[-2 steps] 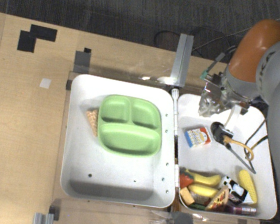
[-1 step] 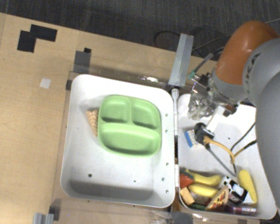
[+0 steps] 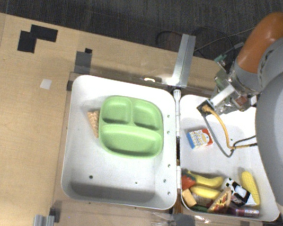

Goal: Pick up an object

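Note:
My gripper (image 3: 225, 98) hangs over the far end of the right bin (image 3: 241, 126), just under the arm's orange band. A small white carton (image 3: 199, 139) with blue and red print lies on the bin floor, below and a little left of the gripper and apart from it. Along the bin's near edge is a heap of toy food: two yellow bananas (image 3: 207, 180), a corn cob (image 3: 250, 186), a red piece (image 3: 188, 183) and a pizza slice (image 3: 220, 202).
The left bin (image 3: 118, 186) holds a green divided plate (image 3: 130, 126) with a tan waffle-like piece (image 3: 92, 122) tucked at its left edge. A metal divider rail (image 3: 174, 136) runs between the bins. The grey arm covers the right bin's right side.

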Action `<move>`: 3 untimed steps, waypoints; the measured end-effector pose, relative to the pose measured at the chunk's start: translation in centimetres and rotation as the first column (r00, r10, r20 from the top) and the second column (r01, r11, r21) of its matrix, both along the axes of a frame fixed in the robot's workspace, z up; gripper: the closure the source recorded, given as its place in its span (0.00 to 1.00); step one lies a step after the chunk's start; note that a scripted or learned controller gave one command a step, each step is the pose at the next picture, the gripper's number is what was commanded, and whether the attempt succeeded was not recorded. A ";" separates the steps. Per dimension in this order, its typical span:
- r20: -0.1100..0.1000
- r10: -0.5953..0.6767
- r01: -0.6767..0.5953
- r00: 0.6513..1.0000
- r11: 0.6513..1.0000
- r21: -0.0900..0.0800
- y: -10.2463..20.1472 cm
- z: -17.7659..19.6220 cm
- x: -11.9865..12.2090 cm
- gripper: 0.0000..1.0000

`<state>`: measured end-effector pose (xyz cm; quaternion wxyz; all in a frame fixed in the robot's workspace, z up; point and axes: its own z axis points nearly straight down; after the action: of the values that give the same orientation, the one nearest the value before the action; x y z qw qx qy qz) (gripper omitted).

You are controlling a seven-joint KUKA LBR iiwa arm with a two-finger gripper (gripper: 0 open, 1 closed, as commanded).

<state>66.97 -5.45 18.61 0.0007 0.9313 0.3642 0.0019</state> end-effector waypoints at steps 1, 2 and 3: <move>-0.002 -0.253 0.253 0.967 0.967 0.001 -3.3 0.7 -3.9 1.00; -0.002 -0.252 0.252 0.968 0.968 0.001 -3.2 0.7 -3.9 0.00; -0.004 -0.265 0.265 0.964 0.964 0.001 -3.9 -7.7 -1.8 0.00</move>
<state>65.13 -9.37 10.91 -0.0002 0.9717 0.2363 0.0003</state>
